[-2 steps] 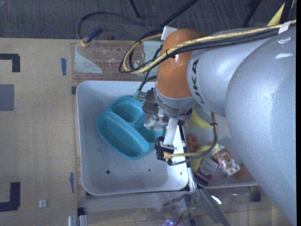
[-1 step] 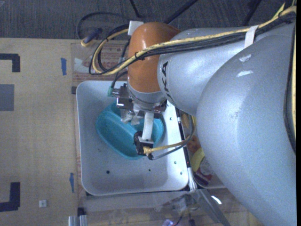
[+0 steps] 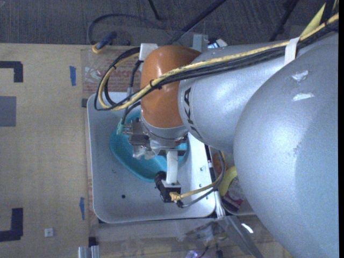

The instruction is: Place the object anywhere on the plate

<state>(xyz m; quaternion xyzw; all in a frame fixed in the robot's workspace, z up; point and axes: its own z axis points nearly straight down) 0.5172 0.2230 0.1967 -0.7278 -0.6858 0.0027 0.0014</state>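
Teal plate (image 3: 122, 153) half hidden under arm (image 3: 226, 101) | white bin (image 3: 107, 198)

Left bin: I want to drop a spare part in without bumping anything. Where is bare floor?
Bare floor in the left bin runs along its left wall beside the plate, and across the strip below the plate. The upper right is crowded: the arm hangs over the plate there.

The big grey arm (image 3: 258, 117) is shining like metal. An orange band (image 3: 164, 85) is wrapping round it, and yellow and black cables (image 3: 215, 61) are running along it.
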